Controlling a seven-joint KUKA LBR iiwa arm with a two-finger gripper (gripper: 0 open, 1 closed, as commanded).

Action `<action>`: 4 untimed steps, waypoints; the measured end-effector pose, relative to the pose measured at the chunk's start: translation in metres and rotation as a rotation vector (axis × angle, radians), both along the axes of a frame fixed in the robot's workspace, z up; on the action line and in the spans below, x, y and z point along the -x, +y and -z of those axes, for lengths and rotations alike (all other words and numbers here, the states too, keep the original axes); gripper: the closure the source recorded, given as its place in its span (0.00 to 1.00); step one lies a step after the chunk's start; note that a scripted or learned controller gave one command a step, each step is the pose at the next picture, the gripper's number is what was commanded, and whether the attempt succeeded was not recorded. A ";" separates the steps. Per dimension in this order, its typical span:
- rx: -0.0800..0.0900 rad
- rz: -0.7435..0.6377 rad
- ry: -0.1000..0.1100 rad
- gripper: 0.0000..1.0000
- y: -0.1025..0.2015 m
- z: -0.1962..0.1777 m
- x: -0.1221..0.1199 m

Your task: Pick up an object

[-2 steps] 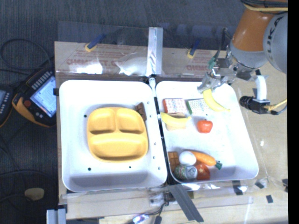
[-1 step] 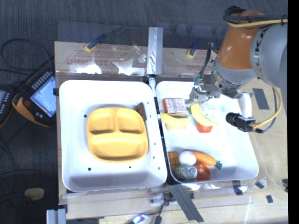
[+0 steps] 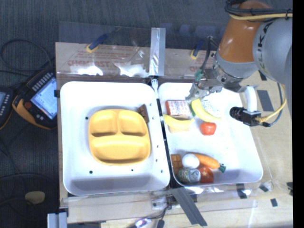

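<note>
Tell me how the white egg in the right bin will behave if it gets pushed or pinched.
The egg looks smooth and rounded, so it would probably roll or slip out of a pinch. It lies against the carrot and a can, which may stop it rolling far. If it is a toy, as its neighbours suggest, it is likely light and hard rather than fragile.

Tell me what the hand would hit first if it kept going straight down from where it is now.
Most likely the banana. The hand hangs over the right bin, near its back edge, with the banana's upper end right below its tip. The small box lies just beside that line. Depth is hard to judge from this slanted view.
</note>
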State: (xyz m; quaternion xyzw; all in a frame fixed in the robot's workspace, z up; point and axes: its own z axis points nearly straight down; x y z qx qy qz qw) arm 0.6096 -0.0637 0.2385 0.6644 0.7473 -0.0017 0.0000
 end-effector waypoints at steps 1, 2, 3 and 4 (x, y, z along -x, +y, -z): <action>0.000 0.000 0.000 0.00 0.000 0.000 0.000; -0.003 -0.032 0.000 0.00 -0.066 0.125 0.017; 0.002 0.006 -0.012 0.00 -0.109 0.149 0.043; 0.001 0.005 -0.015 1.00 -0.109 0.139 0.042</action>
